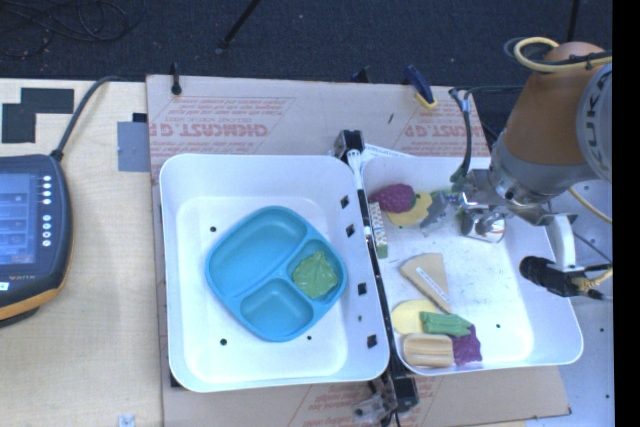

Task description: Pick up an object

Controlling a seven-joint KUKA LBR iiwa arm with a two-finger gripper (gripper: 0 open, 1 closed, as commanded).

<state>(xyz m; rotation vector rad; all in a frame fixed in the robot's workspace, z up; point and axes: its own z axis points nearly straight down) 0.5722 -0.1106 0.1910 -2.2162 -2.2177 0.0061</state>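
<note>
Two shallow white bins sit side by side on the surface [90,315], which is pale wood at the left of the frame with a sheet of cardboard [260,120] under the bins. The left bin [185,185] holds a blue divided plate [260,275], tilted a little in the frame, and a green leafy piece [316,273] lies in the plate's right-hand compartment.

The right bin [545,340] holds the loose toy food. Near its upper left corner a purple piece [397,196] rests against a yellow one [418,209]. Toward the middle lies a tan wedge [428,275]. Along the lower edge a pale yellow disc [408,316], a green piece [446,323], a tan bun-shaped piece [428,351] and a dark purple piece [467,347] are bunched together, touching one another.

The grey arm [550,130] comes in from the right of the frame, and its claw [478,220] hangs over the upper part of the right bin, just right of the purple and yellow pieces. From where I stand I cannot tell whether it is released or clenched, and I see nothing between its tips.

A handheld control tablet [28,225] lies on the surface at the far left.
</note>
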